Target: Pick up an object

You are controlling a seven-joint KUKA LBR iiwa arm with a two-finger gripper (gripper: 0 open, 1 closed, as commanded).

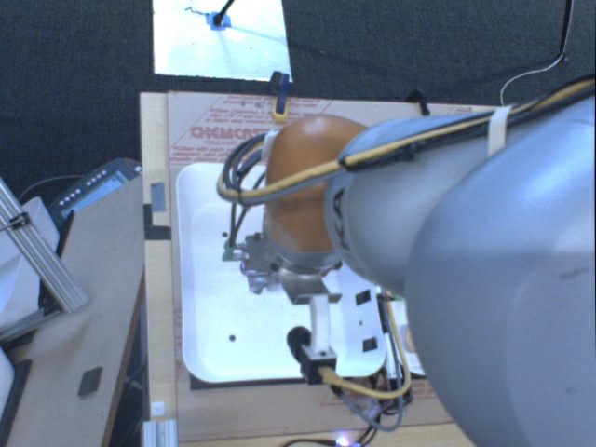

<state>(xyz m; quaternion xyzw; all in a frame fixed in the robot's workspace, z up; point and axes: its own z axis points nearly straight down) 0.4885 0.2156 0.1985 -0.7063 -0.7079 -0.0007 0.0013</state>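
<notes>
Arm, grey with an orange band, is reaching in from the right and hanging over the white bin on the desk. Its claw is sitting low above the bin's middle, hiding under the wrist, so I cannot tell whether it is wide or narrow. A small dark speck is lying on the bin floor near the front, apart from the claw.

Dark speckled floor spreads from 10 to 2 o'clock, a pale sheet lies on it at 12 o'clock, and a tan tabletop and an aluminium rail sit near 9 o'clock.
</notes>
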